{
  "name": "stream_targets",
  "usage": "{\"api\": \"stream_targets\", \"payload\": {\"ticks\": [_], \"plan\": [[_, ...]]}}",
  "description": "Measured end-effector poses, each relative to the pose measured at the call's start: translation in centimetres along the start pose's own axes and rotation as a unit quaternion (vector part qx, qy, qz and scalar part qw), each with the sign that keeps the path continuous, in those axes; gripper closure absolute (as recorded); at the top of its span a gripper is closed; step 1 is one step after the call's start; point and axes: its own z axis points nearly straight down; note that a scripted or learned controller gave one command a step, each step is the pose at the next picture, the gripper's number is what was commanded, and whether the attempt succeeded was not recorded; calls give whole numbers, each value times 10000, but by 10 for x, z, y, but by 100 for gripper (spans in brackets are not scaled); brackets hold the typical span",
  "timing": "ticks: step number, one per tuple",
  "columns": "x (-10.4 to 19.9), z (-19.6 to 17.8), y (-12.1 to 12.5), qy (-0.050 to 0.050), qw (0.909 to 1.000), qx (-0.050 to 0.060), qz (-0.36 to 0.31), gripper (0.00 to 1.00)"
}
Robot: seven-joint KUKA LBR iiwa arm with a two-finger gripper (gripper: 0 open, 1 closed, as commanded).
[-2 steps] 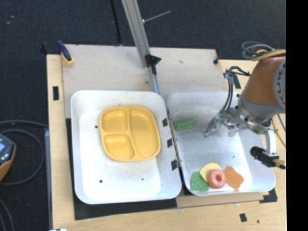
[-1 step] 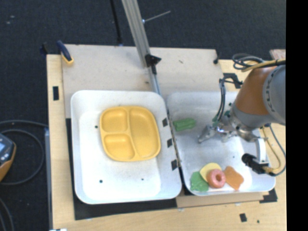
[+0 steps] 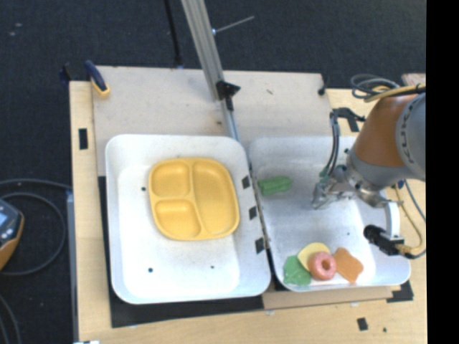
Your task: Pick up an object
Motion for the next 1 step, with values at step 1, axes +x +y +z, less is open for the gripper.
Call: {"api": "stream_targets", "payload": {"ticks": [1], "plan": [[-2,-65,4,-4,10000,2,-31,100]]}}
